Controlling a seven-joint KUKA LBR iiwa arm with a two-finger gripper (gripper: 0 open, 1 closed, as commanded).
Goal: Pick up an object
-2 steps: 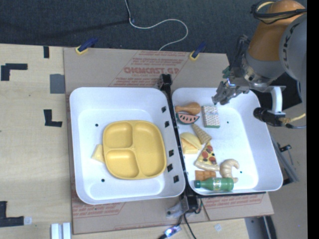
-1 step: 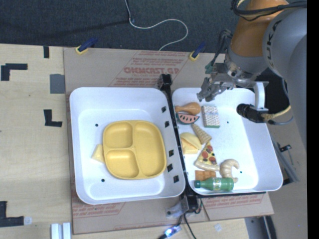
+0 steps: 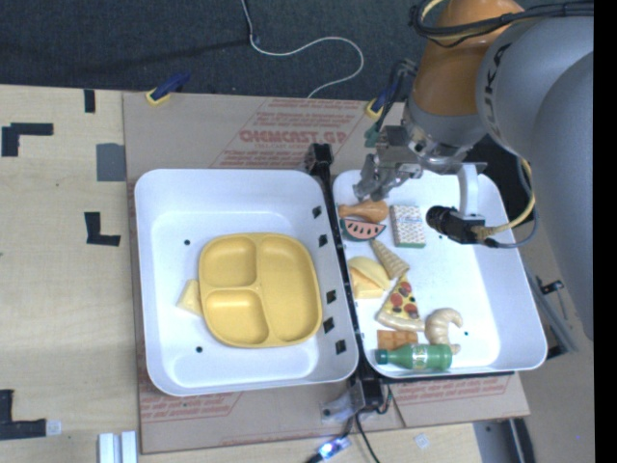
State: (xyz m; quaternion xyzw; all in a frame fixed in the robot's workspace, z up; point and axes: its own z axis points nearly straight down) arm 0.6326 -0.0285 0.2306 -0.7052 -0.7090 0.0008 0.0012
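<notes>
The bread roll lies at the right bin's far left corner, beneath my jaws; their opening I cannot tell. Risk: the adjacent watermelon slice and bin wall may block closure, causing slip.

I can't make out the claw's tips against the toy food at the right bin's back-left corner. The yellow tray covers most of a pale wedge.

Tray in L bin
</notes>
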